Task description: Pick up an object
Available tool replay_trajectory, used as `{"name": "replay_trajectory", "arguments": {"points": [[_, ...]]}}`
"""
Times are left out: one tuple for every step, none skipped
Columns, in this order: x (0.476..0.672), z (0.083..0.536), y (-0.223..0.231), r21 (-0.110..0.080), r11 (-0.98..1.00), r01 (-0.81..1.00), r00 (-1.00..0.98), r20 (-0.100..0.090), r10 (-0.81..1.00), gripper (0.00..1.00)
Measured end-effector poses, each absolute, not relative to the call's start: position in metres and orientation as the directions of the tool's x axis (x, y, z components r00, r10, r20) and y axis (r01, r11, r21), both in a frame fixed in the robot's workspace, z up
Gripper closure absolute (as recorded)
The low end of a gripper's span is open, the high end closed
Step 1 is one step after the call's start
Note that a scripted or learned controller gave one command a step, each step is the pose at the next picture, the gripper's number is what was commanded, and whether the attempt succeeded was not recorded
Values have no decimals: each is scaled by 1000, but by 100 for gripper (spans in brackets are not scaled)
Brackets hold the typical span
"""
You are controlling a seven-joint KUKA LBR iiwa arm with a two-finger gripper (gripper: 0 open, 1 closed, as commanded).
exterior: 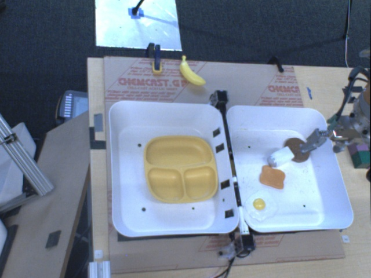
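Worktop (64, 172) comes first, pale wood with a printed brown board (174, 86) laid under the two bins, probably to keep them level and in place. The left bin (124, 126) and the right bin (327, 213) sit touching along a black clipped seam, so things can pass from one to the other without a gap.

Inside the left bin lies a yellow divided plate (177, 168), flat and roughly central, well apart from me. My arm (351, 126) comes in over the right bin's far rim, low and slanted, because the loose things are on that side.

A toy banana (191, 74) lies outside both bins on the board, beyond the left bin's back wall.

In the right bin, an orange slice (272, 177) lies flat near the middle, with a white block (281, 156) just beside it and a brown disc (297, 149) touching or nearly touching that block. A toy fried egg (259, 205) lies near the front left corner.

My gripper (313, 139) hangs just over the brown disc's edge. Whether it is wide or narrow, I cannot tell, and I see nothing held in it. I judge the disc or the white block to be my target, with the pick not yet made.
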State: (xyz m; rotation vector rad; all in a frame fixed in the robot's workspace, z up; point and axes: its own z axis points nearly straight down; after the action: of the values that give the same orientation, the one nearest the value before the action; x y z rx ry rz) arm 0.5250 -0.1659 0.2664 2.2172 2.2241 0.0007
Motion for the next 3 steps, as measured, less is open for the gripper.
{"name": "replay_trajectory", "arguments": {"points": [[521,208,-158,-2,2,1000,-2,1,1000,0],[524,162,-166,-2,1,1000,-1,0,1000,0],[519,104,-158,-3,1,1000,-1,2,1000,0]]}}
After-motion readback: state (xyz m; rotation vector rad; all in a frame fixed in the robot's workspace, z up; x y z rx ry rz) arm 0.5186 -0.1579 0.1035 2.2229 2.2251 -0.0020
